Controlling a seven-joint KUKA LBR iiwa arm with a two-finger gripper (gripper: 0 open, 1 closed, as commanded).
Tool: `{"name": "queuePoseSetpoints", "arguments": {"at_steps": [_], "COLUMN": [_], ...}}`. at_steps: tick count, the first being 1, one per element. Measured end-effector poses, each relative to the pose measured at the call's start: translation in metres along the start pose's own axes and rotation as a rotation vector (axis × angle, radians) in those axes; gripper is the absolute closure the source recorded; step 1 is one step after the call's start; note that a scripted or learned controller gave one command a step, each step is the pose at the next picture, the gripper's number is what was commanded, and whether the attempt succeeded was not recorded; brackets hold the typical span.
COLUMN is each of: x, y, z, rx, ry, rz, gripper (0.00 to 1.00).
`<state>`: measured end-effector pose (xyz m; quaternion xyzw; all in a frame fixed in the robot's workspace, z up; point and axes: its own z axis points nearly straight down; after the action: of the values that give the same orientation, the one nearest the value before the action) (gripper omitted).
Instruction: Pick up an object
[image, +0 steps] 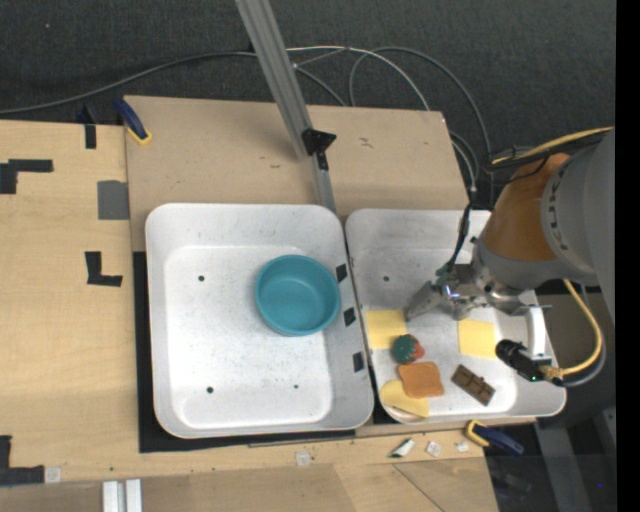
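The bench (60, 300) carries two shallow white bins side by side. The left bin (180, 400) holds one item, a teal bowl (296, 293), standing upright near the wall that this bin shares with its neighbour.

The right bin (400, 235) serves as the reference for all remaining positions. Its contents are grouped in the near half. A pale yellow square (384, 326) lies by the bin's left wall. A small green and red round object (405, 349) lies just beside that square, at its near right corner. An orange block (420, 379) lies just nearer than the round object and rests partly on a pale yellow flat piece (402, 403) at the bin's near left corner. A brown chocolate-like bar (472, 384) lies near the bin's near right corner. A second pale yellow square (478, 338) lies by the bin's right side.

The arm (545, 215) enters over the bin's right edge. The claw (440, 295) is positioned over the middle of the bin floor, between the two yellow squares and slightly farther back. Whether its fingers are wide or narrow cannot be determined; nothing is seen between them.
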<state>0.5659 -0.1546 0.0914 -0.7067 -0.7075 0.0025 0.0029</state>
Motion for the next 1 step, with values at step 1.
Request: {"name": "queuePoseSetpoints", "arguments": {"at_steps": [1], "x": [0.0005], "y": [0.0014], "z": [-0.0131], "rx": [-0.004], "ry": [0.000], "rz": [-0.002], "gripper": [1.00]}}
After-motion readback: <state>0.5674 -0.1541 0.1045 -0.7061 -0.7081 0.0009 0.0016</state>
